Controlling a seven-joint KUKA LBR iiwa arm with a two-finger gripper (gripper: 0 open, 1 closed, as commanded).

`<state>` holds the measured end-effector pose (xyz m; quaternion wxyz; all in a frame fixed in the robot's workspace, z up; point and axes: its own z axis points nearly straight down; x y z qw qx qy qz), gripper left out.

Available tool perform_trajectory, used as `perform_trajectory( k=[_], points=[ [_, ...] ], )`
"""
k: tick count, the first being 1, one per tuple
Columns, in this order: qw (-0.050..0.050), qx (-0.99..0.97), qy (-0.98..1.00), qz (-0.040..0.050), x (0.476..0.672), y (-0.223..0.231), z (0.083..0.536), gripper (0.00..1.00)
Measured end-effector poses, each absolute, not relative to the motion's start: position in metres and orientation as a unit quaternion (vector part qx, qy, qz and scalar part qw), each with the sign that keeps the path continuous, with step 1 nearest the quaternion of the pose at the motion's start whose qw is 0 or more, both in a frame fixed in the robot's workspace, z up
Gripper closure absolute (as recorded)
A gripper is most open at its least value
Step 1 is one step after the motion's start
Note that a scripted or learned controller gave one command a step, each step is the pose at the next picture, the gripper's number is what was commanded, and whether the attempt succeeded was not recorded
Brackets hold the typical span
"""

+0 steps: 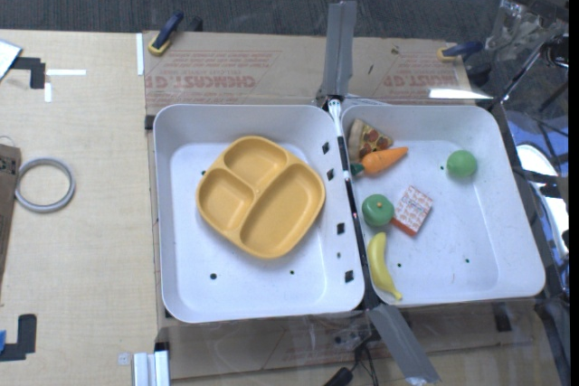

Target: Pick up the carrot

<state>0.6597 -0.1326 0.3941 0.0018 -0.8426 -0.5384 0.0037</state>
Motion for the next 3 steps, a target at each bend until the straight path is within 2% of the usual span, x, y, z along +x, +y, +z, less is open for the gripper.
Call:
perform_trajectory(
  k=[1, 2, 3],
  points=[
    [0.002, -0.843, -0.538, 0.0037, 0.6597, -0.1326, 0.3941, 0.0],
    [0.002, -0.842, -0.539, 0.0052, 0.6604, -0.1324, 0.4014, 1.0],
    [0.002, -0.842, -0.539, 0.0053, 0.6604, -0.1324, 0.4014, 0.0]
  ],
)
